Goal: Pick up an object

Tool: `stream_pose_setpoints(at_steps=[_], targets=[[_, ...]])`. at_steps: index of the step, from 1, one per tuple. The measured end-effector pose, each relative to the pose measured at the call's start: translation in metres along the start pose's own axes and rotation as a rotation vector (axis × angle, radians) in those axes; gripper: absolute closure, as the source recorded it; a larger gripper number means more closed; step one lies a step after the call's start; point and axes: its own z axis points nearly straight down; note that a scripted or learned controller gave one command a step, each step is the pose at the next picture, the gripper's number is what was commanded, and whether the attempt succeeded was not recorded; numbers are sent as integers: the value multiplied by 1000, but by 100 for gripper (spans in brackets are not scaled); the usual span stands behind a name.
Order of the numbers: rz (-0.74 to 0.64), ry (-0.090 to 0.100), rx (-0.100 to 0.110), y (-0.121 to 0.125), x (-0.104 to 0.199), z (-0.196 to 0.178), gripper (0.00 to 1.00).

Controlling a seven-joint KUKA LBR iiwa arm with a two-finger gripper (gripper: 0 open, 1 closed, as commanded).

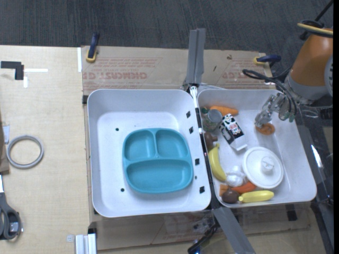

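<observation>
My gripper (264,119) hangs low at the back right of the right bin (302,157), just above a small orange round piece (267,129). Nothing can be seen held in it. The same bin holds a black-and-white carton (232,129), an orange carrot (223,110), a grey cup (212,118), a yellow banana (214,163), a white round lid (263,166), a second yellow banana (257,196), a small carrot (243,187) and a brown piece (229,196). A teal divided plate (157,160) lies in the left bin (100,142).
A grey tape roll (24,151) and scissors (8,224) lie on the wooden bench at the left. A grey bar (196,57) rises behind the bins' shared wall. Clamps (93,46) hold the cardboard at the back.
</observation>
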Motion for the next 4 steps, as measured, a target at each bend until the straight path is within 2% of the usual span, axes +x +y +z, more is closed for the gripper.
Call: stream_pose_setpoints(at_steps=[1,2,3,4], targets=[[-8,5,1,37,19,-152,100],[1,3,1,-7,15,1,100],[53,6,1,43,27,-126,100],[0,10,2,13,125,-12,100]])
